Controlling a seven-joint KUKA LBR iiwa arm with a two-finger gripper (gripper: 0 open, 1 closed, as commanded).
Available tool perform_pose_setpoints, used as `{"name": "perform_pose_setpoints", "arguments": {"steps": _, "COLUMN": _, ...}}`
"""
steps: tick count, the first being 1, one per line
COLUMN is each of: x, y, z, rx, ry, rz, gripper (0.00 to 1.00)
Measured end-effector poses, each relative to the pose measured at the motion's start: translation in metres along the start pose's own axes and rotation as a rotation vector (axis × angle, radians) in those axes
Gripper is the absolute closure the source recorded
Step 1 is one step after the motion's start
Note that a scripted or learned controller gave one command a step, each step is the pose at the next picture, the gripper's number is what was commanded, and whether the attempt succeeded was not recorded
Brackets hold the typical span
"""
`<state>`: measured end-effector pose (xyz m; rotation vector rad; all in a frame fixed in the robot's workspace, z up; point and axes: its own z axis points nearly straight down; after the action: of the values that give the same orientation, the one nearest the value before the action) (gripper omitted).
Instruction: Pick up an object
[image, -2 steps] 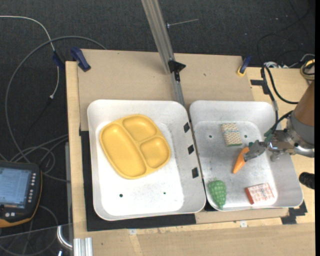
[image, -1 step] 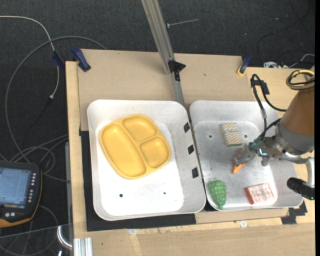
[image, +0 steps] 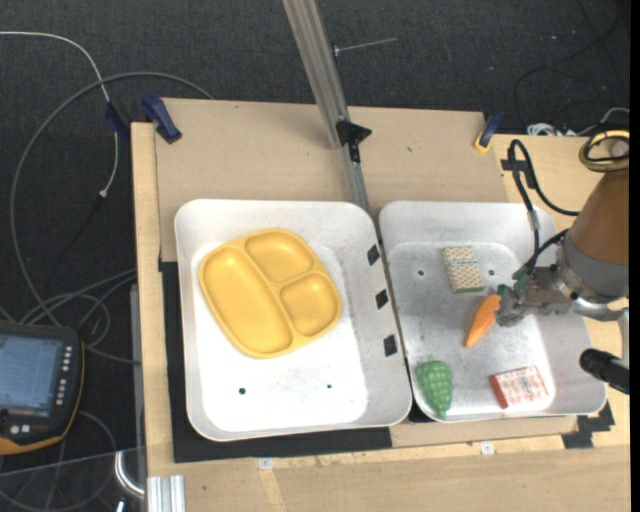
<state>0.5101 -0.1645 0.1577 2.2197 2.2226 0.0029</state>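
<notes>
The orange carrot (image: 482, 320) lay in the right-hand bin (image: 400, 300), about mid-way between its near and far walls and a little right of its centre, with its long axis slanted: the thin tip pointed near and left, the thick end far and right. That thick end sat right against the pincer (image: 508, 304), which came in from the right at the end of the grey arm (image: 600, 250); whether the carrot was truly between the fingers or merely touching them could not be made out, nor could how wide the pincer stood. The carrot therefore lay just left and slightly near of the pincer, and any lift would turn on that contact at its thick end. Around it, a checked block (image: 462, 267) lay farther back, a green leafy toy (image: 435, 385) at the near left corner, and a red-and-white packet (image: 520, 386) near right. The left bin (image: 200, 400) held a yellow divided plate (image: 268, 291).
</notes>
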Motion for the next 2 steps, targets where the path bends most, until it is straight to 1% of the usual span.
{"name": "perform_pose_setpoints", "arguments": {"steps": 1, "x": 0.0081, "y": -0.0033, "z": -0.0574, "rx": -0.006, "ry": -0.003, "rz": -0.001, "gripper": 1.00}}
{"name": "perform_pose_setpoints", "arguments": {"steps": 2, "x": 0.0083, "y": -0.0030, "z": -0.0494, "rx": 0.003, "ry": 0.000, "rz": 0.000, "gripper": 1.00}}
